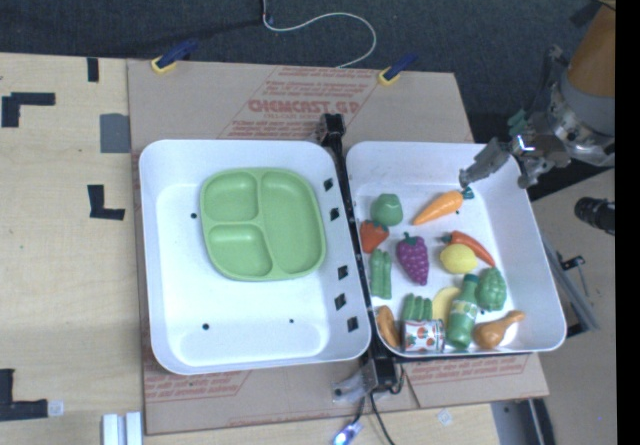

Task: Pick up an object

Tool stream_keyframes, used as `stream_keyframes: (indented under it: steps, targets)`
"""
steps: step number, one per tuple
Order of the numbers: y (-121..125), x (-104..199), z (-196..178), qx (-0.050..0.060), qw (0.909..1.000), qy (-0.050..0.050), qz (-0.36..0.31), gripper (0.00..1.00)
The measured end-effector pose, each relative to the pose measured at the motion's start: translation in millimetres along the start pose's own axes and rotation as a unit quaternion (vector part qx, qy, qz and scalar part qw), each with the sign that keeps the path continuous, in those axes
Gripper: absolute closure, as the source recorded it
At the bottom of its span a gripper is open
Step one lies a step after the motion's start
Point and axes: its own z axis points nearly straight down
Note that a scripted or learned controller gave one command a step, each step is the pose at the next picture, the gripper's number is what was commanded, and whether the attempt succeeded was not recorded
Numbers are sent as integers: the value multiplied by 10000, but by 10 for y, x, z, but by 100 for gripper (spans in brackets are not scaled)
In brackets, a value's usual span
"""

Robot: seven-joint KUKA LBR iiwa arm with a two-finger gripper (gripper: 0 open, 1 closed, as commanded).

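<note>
The right bin (pixel 520 195) holds several toy foods: an orange carrot (pixel 438 207), a green pepper (pixel 387 208), purple grapes (pixel 412 259), a lemon (pixel 457 258), a red chili (pixel 473 245), broccoli (pixel 490 288), a green bottle (pixel 462 318) and a small can (pixel 423 335). My gripper (pixel 497 176) hangs over the bin's upper right part, just right of and above the carrot's tip. It is open with nothing between its fingers (pixel 474 173).
A green divided plate (pixel 264 223) lies in the left bin (pixel 170 263). A divider with black clips (pixel 340 233) separates the bins. A white cable (pixel 320 28) loops on the dark floor behind the bench.
</note>
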Motion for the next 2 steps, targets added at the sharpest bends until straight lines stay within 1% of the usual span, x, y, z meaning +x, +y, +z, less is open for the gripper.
stream_keyframes:
  steps: [1, 2]
  targets:
    - [-639, 365, 493, 49, 10000, 20, 5, 0]
    - [-1009, -8, 1965, 13, 10000, 8, 40, 0]
